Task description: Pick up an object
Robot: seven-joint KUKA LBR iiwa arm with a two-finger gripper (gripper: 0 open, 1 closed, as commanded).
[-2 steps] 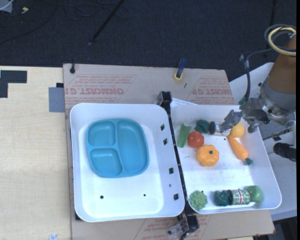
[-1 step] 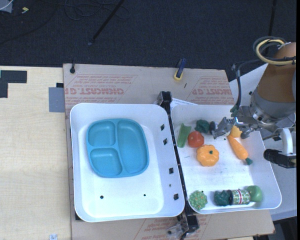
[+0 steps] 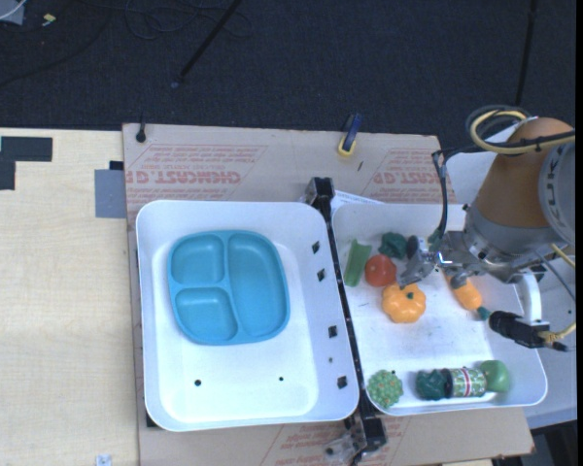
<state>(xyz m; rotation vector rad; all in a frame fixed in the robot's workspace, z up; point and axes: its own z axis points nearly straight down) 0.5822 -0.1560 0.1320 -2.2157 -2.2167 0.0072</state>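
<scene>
You have the gripper (image 3: 429, 258) low in the right bin (image 3: 525, 382), whether spread or closed you cannot tell, with the orange pepper (image 3: 404, 303) just below-left and the red tomato (image 3: 379, 271) just left.

One fixed overhead camera, slanted down on both bins (image 3: 146, 289)

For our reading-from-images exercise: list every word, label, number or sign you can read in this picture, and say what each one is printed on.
Red lettering on the cardboard sheet under the bins, printed twice and upside down: too blurred to read with certainty.
Label on the bottle lying in the right bin: too small to read.
Nothing legible on the blue tray or the left bin.
</scene>
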